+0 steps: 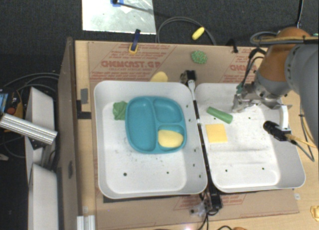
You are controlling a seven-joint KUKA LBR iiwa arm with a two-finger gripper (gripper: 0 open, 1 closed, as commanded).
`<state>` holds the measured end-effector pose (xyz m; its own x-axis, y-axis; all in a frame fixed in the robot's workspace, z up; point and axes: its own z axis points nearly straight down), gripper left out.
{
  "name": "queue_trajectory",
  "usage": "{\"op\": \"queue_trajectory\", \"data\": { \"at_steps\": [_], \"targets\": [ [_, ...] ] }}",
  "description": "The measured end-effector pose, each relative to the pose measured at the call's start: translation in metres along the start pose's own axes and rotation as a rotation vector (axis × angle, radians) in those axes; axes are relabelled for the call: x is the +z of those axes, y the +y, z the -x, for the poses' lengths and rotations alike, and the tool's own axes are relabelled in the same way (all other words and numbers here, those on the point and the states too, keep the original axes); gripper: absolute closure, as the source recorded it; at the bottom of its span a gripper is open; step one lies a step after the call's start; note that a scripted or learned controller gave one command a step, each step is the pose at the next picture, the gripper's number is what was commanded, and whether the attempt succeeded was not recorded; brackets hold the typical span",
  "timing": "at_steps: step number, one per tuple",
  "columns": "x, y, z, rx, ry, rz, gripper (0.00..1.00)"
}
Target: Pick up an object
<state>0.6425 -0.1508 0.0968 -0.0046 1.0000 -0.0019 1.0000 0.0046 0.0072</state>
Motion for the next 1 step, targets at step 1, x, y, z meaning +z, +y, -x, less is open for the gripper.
{"op": "queue_trajectory", "data": {
  "at_steps": [1],
  "targets": [
    [-0.0108,0.0010,0.0000,-0.002,-0.001,0.003,1.00]
  ]
}}
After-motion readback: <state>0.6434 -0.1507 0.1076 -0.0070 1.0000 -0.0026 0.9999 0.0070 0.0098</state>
